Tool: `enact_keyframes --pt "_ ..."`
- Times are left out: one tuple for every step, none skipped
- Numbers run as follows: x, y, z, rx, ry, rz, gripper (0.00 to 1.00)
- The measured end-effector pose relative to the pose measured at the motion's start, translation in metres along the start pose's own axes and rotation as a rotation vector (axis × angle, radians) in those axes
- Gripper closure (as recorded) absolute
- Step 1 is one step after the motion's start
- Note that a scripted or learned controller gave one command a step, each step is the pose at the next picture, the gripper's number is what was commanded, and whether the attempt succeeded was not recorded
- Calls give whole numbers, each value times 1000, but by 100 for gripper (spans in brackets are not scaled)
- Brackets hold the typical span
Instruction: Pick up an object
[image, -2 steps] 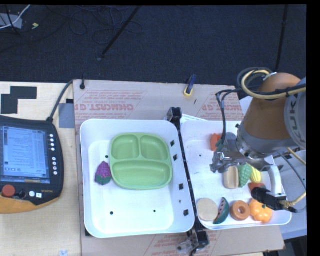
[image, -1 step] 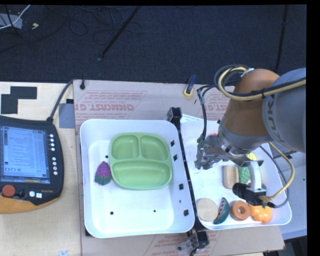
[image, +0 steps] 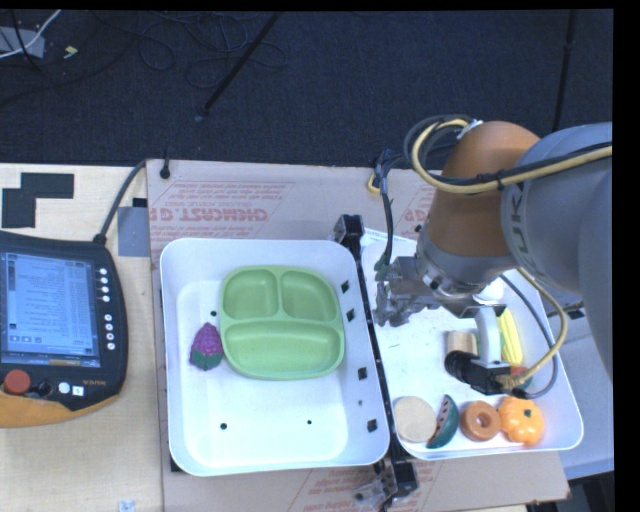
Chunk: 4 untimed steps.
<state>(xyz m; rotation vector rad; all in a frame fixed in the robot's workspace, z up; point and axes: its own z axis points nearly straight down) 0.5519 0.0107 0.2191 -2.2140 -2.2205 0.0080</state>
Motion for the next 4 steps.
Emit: enact_keyframes --pt "4 -9 -11 0 -1 1 100" --pt "4 5 -11 0 -1 -3 100" --pt "16 3 -4 3 -1 1 100" --pt "5 -2 6 4 -2 3 100"
